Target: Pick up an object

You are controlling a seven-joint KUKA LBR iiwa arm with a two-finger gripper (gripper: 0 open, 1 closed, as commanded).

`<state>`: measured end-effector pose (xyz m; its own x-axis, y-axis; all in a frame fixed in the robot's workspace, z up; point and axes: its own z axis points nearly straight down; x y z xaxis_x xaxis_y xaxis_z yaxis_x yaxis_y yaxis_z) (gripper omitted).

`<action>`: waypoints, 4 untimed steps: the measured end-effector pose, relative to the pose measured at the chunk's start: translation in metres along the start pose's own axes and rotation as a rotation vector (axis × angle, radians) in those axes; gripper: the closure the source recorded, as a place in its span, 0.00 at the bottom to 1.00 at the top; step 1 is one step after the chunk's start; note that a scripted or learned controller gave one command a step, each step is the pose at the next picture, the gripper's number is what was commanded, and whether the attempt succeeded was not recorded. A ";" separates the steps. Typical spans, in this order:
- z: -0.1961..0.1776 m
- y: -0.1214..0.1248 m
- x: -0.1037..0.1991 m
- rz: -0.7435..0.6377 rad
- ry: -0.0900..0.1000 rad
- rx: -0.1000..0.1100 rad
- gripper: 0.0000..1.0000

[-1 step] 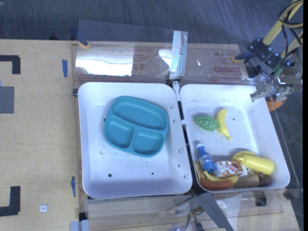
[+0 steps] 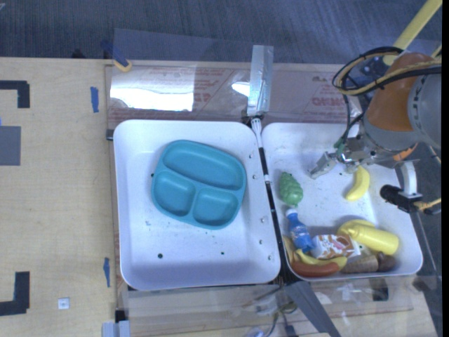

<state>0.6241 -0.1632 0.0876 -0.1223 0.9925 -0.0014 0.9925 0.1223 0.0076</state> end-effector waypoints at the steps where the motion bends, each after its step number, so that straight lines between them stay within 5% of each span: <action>1: -0.007 -0.015 -0.034 -0.130 0.027 -0.008 0.00; 2: 0.001 0.014 -0.031 0.063 0.008 0.001 0.00; 3: -0.088 -0.005 -0.025 0.134 -0.003 -0.005 0.00; 4: -0.012 -0.037 -0.035 0.194 0.003 0.004 0.00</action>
<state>0.5921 -0.2027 0.0997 0.0711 0.9975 0.0028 0.9975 -0.0711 0.0033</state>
